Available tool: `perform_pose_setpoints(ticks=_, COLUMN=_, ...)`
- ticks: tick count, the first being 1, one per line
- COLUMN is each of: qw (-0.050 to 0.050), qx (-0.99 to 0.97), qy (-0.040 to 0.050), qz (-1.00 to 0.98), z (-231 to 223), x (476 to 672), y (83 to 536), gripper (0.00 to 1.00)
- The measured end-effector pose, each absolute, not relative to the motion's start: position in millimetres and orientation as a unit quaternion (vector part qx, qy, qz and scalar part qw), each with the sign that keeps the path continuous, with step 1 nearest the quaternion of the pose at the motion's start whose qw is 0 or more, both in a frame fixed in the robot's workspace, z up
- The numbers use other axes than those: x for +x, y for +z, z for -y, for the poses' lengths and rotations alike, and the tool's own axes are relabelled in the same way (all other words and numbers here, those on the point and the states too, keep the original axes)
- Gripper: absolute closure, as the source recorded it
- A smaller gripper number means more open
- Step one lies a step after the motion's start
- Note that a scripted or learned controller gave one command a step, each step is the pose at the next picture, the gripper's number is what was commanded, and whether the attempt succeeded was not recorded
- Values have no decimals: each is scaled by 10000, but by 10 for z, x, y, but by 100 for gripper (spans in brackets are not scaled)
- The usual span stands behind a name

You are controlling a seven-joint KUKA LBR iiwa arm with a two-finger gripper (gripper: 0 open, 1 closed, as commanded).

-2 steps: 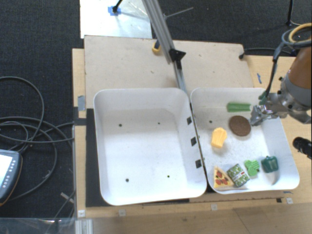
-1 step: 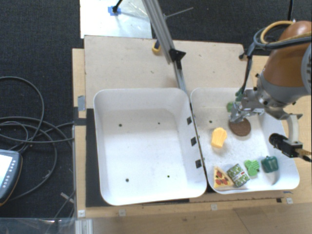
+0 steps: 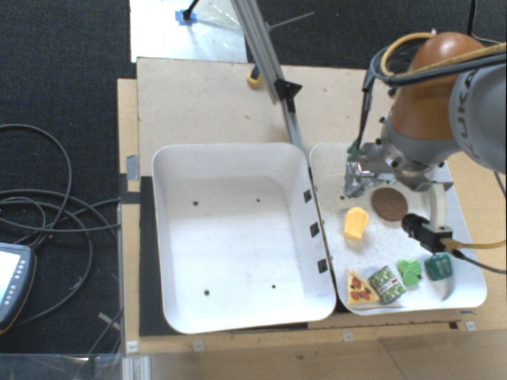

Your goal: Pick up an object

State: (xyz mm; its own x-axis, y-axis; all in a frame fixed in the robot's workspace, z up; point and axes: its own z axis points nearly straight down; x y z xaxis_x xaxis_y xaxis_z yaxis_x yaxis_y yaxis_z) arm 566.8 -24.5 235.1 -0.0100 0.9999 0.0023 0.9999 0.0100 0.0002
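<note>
White plastic makes up both bins; the left bin shows only a few dark specks on its floor, while the right bin carries every loose thing on the bench. The arm hangs over the far part of that bin, and its gripper points down close to the divider between the bins. The metal at the tip is a small, glinting jumble from this angle, so I cannot tell how its tip is set, and nothing can be seen caught in it.

The nearest candidate is the yellow block. It lies just below the gripper in the picture, that is, towards the front edge of the bench and almost directly in line with the tool, apart from it with bare bin floor between. Its long axis runs roughly front to back, tilted a little. The brown disc sits just beside the gripper on its right, partly tucked under the wrist, and looks flat, probably a poor thing to pinch.

Further to the front, a row lies along the rim: a red-and-yellow slice, a patterned box, a green piece and a teal piece, crowded close together.

No pick has happened yet, by my reading. The coming move likely turns on a short shift forward over the yellow block, then a descent closing across its narrow width.
</note>
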Motion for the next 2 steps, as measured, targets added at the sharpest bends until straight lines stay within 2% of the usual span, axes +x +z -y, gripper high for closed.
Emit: perform_pose_setpoints(ticks=2, qw=-1, qx=-7035, qy=-15, qz=7107, z=-767, x=5972, y=2186, gripper=100)
